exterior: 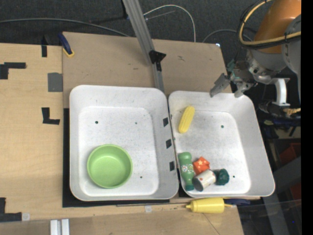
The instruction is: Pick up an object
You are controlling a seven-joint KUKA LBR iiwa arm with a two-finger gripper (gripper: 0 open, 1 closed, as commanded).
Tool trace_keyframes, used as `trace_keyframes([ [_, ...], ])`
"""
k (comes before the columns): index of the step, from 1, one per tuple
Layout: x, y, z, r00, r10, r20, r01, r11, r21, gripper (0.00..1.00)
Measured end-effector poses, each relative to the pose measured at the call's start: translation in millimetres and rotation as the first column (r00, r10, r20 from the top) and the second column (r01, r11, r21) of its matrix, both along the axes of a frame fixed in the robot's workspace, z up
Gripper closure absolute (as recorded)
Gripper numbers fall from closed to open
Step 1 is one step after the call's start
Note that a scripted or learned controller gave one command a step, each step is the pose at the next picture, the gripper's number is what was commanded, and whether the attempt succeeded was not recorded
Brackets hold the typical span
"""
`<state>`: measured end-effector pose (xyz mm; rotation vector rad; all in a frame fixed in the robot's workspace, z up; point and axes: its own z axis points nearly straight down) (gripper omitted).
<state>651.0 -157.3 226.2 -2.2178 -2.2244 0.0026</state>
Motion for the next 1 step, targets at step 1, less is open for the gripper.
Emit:
trace_keyframes([
  [1, 0.0, -0.1, 0.0, 1.0, 0.0, 0.0, 0.0, 1.0, -0.001, 0.0],
])
